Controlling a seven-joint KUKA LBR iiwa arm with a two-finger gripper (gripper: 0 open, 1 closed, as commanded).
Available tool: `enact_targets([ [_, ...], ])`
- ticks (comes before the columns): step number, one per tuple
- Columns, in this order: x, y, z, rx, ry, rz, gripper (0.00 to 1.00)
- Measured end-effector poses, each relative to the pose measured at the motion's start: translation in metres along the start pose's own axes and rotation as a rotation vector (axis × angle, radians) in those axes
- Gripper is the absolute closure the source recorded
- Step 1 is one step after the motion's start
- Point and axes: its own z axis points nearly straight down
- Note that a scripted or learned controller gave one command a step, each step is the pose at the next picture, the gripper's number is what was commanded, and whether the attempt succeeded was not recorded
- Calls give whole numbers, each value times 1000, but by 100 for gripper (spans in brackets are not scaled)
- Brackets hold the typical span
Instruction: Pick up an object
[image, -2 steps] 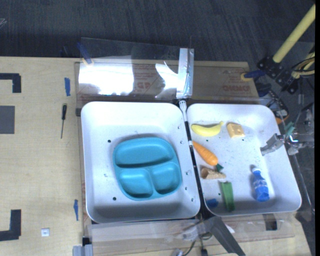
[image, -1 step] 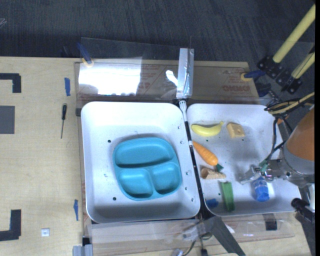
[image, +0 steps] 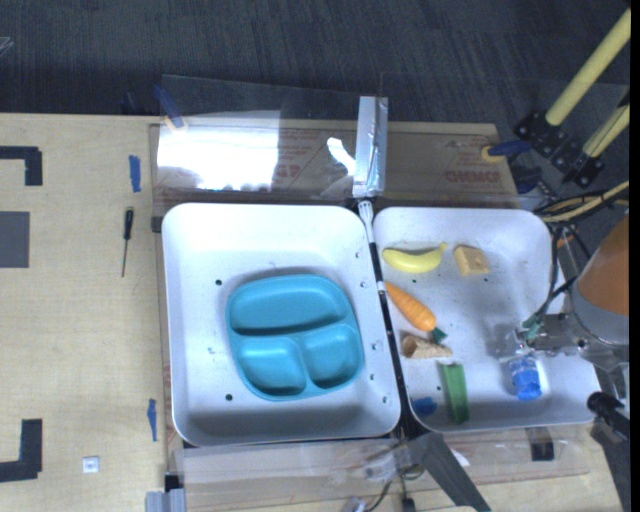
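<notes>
Wooden bench (image: 70, 330) under dark floor strip at top. Left bin (image: 190, 250) holds blue divided tray (image: 293, 335). Right bin (image: 500, 235) holds banana (image: 412, 259), tan chunk (image: 471, 260), carrot (image: 411, 307), brown piece (image: 424, 346), green block (image: 454, 390), blue bottle (image: 524, 379). Gripper (image: 527, 340) low at bin's right side, just above bottle; jaw state cannot be told.

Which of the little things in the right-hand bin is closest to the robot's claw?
The small blue object, right under the gripper at the bin's right side. The banana, carrot and green piece lie farther left.
</notes>
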Motion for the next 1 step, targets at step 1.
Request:
enact_targets([
  [1,59,8,-136,8,4,133,100],
])
